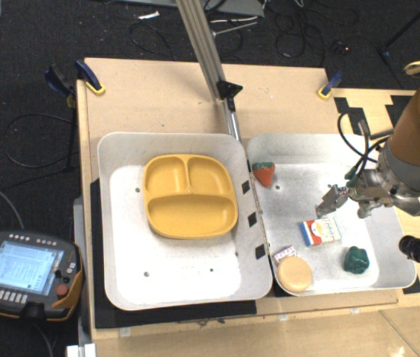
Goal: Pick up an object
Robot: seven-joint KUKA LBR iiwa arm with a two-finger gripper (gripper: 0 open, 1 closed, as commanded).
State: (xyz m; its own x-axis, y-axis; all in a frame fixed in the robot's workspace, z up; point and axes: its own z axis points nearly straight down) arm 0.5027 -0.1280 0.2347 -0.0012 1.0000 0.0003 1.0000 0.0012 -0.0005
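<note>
- Nearest, in the right bin (388, 277): a round tan bun-like disc (295, 274) and a knobbly green lump (356, 259).
- Just beyond them lies a flat red-white-blue carton (321, 232).
- Above the carton hangs the metal pincer (334, 200), fingers spread, grasping nothing.
- Farther left: a red toy strawberry (265, 174).
- Left bin (120, 222): a smooth yellow divided plate (190, 195).

Divided plate (191, 196) in left bin (113, 222)

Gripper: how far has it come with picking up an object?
Done: the gripper is over the right bin. In hand: nothing visible between its fingers. Left: grasp and lift; the red-and-white box, just below it, lies nearest, with the green object further down.
</note>
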